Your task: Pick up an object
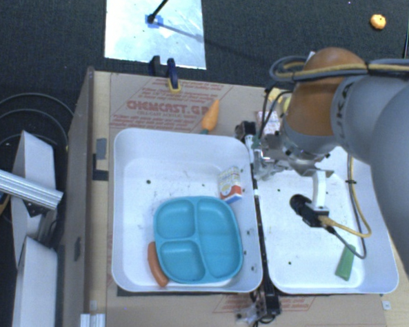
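Note:
The left white bin [130,189] holds a blue divided plate [196,238], an orange sausage-shaped toy [157,263] at the plate's lower left, and a small white carton with red and blue print [231,184] near the bin's right wall. In the right white bin [384,274] a green stick-like piece [345,265] lies at the lower right. My gripper [259,158] hangs low over the ridge between the two bins, near their far end, just right of and above the carton. The arm's grey body and orange band cover the right bin's far part.
An orange carrot-like toy [210,115] lies on the cardboard behind the left bin. A black part with a yellow cable [311,211] hangs over the right bin's middle. A blue and yellow clamp [170,71] sits at the board's far edge.

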Available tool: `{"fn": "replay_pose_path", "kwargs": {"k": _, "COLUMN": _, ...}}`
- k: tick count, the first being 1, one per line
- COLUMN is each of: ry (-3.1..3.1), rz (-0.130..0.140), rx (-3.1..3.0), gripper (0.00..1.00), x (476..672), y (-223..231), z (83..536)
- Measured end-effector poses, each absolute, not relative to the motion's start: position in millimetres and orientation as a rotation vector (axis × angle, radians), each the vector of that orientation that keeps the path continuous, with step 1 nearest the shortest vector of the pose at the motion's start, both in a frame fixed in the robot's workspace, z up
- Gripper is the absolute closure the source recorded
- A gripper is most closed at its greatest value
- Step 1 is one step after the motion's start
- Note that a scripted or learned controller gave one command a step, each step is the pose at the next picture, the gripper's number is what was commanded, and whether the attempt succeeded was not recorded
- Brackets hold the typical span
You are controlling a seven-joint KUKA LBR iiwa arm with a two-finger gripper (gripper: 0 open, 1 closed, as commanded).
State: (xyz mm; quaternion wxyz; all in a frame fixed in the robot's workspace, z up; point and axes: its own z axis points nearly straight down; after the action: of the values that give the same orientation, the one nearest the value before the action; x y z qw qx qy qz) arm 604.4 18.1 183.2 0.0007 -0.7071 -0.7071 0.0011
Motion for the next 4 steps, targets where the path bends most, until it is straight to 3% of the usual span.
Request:
{"fn": "replay_pose_path", "kwargs": {"k": 1, "ry": -2.220, "rz": -0.002, "rx": -2.231, "gripper": 1.00, "x": 608.8, "y": -50.8, "z": 215.9}}
{"fn": "replay_pose_path", "kwargs": {"k": 2, "ry": -2.231, "rz": -0.002, "rx": -2.213, "gripper": 1.00, "x": 640.6, "y": -2.7, "z": 182.7}}
{"fn": "replay_pose_path", "kwargs": {"k": 3, "ry": -2.226, "rz": -0.007, "rx": -2.224, "gripper": 1.00, "x": 643.9, "y": -23.3, "z": 233.1}}
{"fn": "replay_pose_path", "kwargs": {"k": 4, "ry": -2.230, "rz": -0.001, "rx": -2.214, "gripper": 1.00, "x": 665.7, "y": 11.3, "z": 191.4}}
